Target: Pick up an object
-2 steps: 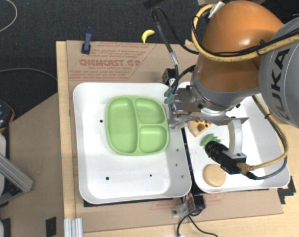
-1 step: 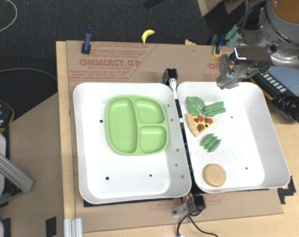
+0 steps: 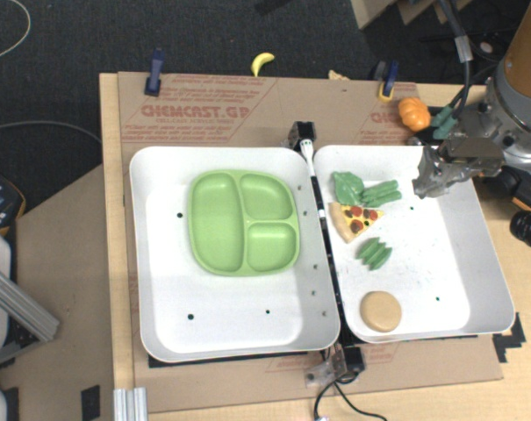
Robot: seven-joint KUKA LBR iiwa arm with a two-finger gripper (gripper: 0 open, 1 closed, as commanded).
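Observation:
The right bin [image 3: 476, 261] holds a green leafy toy [image 3: 346, 185], a green bean-like piece [image 3: 381, 192], a pizza slice [image 3: 355, 219], a small green ridged piece [image 3: 374, 253] and a tan round cookie [image 3: 381, 310]. My gripper [image 3: 429, 186] hangs over the bin's upper right part, to the right of the green pieces and apart from them. Nothing shows between its fingers.
The left bin [image 3: 160, 270] carries a green divided plate [image 3: 245, 223]. An orange toy [image 3: 413, 113] and a yellow banana [image 3: 262, 61] lie on the cardboard behind the bins. Blue clamps [image 3: 154, 72] hold the board's back edge. Black clips sit between the bins.

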